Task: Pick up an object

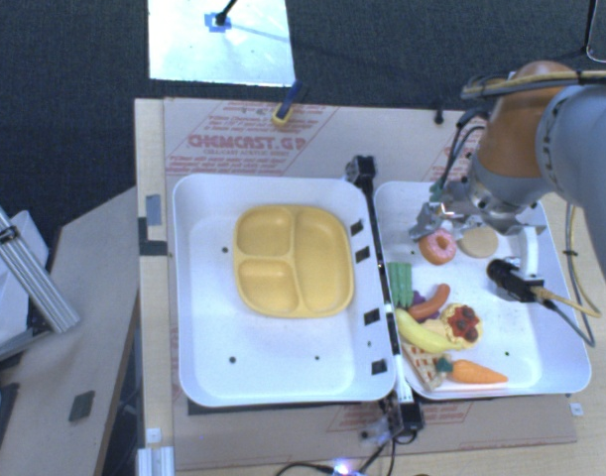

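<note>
Pink is the colour to watch: a toy doughnut (438,249) with pink icing lies at the back of the right bin (543,350), and the gripper (433,218) hangs right over its far edge, close enough that the two look to be touching or nearly so. From this slanted angle I cannot tell how wide the gripper stands, or whether it has hold of anything. I'd call this the approach-and-grasp step, with the doughnut the likely target. Just beside it on the right sits a pale round piece (479,242), perhaps a biscuit or a bun. To do this well, the gripper wants to centre over the ring and straddle one side of it, staying clear of that pale neighbour, then come straight down and lift vertically. The sausage (429,300), banana (420,331) and carrot (477,372) lie nearer the front of the same bin, apart from the doughnut, so they should not interfere. Over in the left bin (213,365), a yellow divided plate (293,261) sits alone.
</note>
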Controlling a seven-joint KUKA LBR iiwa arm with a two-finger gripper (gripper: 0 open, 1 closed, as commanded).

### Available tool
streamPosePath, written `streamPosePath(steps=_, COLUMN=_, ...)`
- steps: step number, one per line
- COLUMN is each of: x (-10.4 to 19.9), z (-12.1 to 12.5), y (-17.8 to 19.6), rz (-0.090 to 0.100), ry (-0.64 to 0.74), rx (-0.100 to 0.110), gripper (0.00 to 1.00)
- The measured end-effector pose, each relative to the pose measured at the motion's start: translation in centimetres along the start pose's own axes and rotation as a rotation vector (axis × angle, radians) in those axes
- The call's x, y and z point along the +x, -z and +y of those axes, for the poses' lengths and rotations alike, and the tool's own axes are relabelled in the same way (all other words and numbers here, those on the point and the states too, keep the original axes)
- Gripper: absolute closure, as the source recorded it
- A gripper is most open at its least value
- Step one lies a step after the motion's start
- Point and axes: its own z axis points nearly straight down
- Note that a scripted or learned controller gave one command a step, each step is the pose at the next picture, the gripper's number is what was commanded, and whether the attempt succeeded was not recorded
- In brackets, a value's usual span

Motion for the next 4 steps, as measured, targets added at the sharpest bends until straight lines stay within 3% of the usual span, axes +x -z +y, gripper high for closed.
streamPosePath(steps=1, x=0.7, z=-0.4, y=5.9, rz=0.0, ry=0.001, rx=-0.002, gripper=1.0)
streamPosePath(steps=2, x=0.7, z=-0.3, y=8.4, rz=0.0, ry=0.0, rx=0.001, gripper=1.0)
streamPosePath(steps=4, x=11.9, z=2.9, y=9.3, rz=0.002, ry=0.005, rx=0.002, gripper=1.0)
